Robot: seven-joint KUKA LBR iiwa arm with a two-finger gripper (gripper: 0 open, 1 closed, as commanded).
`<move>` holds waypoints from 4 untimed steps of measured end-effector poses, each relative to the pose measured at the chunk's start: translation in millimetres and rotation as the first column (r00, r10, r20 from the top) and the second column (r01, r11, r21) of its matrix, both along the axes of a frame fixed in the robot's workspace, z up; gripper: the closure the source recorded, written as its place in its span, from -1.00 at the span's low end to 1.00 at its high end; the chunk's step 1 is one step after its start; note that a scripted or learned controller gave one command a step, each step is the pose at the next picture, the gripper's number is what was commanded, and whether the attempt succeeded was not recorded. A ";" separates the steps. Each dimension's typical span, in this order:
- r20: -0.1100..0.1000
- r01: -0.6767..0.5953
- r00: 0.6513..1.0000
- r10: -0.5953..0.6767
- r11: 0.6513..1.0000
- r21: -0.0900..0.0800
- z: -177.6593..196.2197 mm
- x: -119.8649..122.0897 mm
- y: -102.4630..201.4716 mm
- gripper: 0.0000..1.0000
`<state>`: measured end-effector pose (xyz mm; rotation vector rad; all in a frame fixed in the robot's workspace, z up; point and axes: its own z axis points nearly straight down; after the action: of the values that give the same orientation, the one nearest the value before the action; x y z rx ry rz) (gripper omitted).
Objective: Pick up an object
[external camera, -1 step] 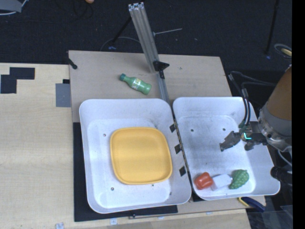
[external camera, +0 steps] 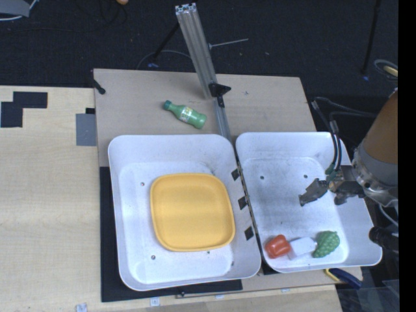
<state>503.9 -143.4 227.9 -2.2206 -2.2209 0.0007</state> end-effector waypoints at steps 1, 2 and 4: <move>-0.002 -0.001 1.000 0.001 1.000 0.000 -45.9 -3.4 8.2 -1.00; -0.004 0.000 1.000 0.000 1.000 0.000 -103.2 -5.6 -0.2 -1.00; 0.004 0.002 1.000 -0.002 1.000 -0.001 -125.0 -4.8 -1.4 1.00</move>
<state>499.1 -144.8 102.9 -2.2258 -2.2208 -0.0028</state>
